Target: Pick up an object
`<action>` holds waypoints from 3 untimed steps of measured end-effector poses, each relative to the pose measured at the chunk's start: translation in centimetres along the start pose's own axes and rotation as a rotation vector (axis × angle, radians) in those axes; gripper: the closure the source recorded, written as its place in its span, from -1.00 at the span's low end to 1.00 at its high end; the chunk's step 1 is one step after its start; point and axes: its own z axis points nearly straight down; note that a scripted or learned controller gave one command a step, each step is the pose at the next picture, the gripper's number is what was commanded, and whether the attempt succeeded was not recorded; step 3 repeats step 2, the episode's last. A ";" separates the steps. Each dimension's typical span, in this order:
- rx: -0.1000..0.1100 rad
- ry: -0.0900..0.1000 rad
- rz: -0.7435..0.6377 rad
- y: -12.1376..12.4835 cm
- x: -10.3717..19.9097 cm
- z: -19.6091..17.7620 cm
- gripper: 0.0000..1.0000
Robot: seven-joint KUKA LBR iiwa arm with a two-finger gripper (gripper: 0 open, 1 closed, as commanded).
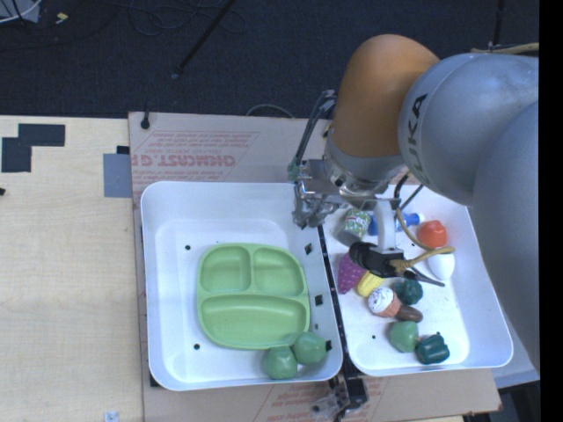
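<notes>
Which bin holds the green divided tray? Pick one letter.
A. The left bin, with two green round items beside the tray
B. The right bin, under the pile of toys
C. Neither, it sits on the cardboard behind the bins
A: the green divided tray lies flat in the left bin, with two green round items at its lower right corner.

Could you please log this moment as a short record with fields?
arm: grey with orange band, reaching in from the right
gripper: gripper low over the divide between the bins
left bin: left bin holds a green divided tray and two green round toys at its near edge
right bin: right bin holds a pile of small toys
held: nothing seen between the fingers
</notes>
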 end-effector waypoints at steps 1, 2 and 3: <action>0.001 -0.003 0.005 -0.6 1.8 2.1 1.00; -0.002 -0.003 0.006 -0.9 1.2 0.7 1.00; -0.002 -0.003 0.006 -0.9 1.2 0.7 1.00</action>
